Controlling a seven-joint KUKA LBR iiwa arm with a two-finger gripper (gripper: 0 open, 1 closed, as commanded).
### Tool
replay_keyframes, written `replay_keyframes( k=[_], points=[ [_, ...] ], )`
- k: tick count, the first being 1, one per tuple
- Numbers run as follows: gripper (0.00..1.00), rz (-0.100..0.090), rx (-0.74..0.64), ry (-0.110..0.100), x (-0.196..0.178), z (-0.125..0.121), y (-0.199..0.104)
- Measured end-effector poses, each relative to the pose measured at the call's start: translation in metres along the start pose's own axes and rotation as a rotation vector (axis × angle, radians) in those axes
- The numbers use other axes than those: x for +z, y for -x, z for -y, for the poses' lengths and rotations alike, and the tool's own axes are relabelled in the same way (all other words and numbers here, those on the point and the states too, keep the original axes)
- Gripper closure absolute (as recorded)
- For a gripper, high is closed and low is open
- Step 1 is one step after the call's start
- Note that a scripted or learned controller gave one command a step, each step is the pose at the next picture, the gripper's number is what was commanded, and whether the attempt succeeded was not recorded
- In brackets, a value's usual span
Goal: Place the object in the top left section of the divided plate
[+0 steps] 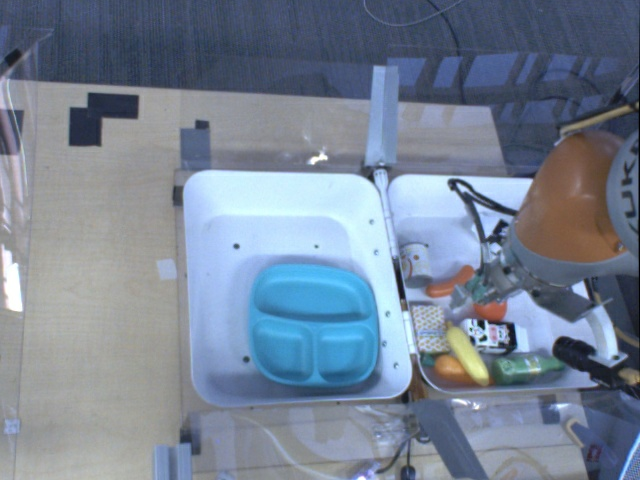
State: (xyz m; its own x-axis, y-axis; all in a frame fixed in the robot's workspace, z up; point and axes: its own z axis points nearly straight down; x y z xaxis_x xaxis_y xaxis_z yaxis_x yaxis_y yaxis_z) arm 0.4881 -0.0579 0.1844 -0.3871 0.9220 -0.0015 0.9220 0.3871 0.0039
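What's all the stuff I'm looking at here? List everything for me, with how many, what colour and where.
Bins: two, white, side by side on the bench.
Divided plate: one, light blue, in the left bin, toward its near side.
Banana: one, yellow, right bin, near edge.
Carrot: one, orange, right bin, middle.
Green packet: one, right bin, near right corner.
Orange round item: one, right bin, beside the banana; too small to identify.
Checked pad: one, pale, right bin, by the divider.
Black-and-white carton: one, right bin, behind the banana.
Small cup: one, whitish, right bin, left side.
Cable: one, black, on the floor behind.
Robot arm: one, grey with an orange band, over the right bin.
Gripper: one, low among the right bin's items.
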Motion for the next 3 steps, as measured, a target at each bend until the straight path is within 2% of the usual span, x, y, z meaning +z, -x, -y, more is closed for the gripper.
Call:
replay_keyframes(
  k=[1, 2, 3],
  points=[
    [1.0, 0.003, -0.041, 0.005, -0.139, -0.039, -0.027],
    [1.0, 0.002, 0.075, 0.002, -0.134, -0.142, 0.037],
    [1.0, 0.0, -0.165, 0.001, -0.072, -0.083, -0.013]
  ],
)
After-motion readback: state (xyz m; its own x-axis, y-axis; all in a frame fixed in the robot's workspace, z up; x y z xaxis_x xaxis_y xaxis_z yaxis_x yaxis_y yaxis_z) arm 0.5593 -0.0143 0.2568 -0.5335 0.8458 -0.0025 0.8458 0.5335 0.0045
